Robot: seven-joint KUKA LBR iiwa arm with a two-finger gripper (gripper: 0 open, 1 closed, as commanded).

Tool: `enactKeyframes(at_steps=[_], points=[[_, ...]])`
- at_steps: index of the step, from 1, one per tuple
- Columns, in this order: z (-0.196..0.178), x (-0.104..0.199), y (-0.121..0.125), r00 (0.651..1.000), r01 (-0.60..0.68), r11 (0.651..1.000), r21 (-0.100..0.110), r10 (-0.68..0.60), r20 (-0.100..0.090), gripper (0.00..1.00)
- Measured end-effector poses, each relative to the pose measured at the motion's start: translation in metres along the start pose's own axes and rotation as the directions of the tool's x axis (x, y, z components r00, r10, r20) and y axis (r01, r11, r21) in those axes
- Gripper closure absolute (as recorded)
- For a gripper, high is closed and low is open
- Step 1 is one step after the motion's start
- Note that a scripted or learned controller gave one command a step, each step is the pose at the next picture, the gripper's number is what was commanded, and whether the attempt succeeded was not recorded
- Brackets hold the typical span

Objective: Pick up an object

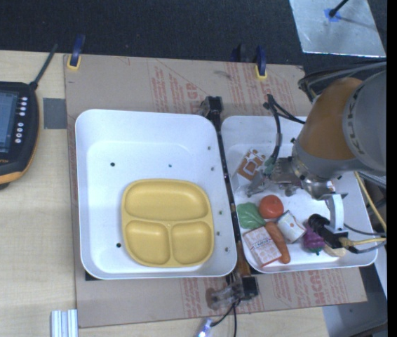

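Far left of the end effector, a smooth yellow three-compartment tray lies in the left bin. The metal end effector hangs low over the right bin; its grip cannot be told. Just below-right sit a round red tomato, a tapered carrot and a flat packet.

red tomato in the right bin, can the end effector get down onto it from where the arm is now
Probably yes. The red tomato lies uncovered in the right bin, just below the end effector. The green piece and carrot crowd its lower side, so a clean grip is uncertain.
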State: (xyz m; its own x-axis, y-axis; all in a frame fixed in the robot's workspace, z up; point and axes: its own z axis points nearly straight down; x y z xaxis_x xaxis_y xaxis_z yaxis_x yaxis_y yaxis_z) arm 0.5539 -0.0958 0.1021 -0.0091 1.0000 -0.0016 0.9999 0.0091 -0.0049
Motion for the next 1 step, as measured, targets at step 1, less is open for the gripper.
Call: enactKeyframes(at_steps=[1], points=[[0.0112,-0.0189,-0.0407,1.000,-0.004,1.000,0.000,0.004,-0.002,0.00]])
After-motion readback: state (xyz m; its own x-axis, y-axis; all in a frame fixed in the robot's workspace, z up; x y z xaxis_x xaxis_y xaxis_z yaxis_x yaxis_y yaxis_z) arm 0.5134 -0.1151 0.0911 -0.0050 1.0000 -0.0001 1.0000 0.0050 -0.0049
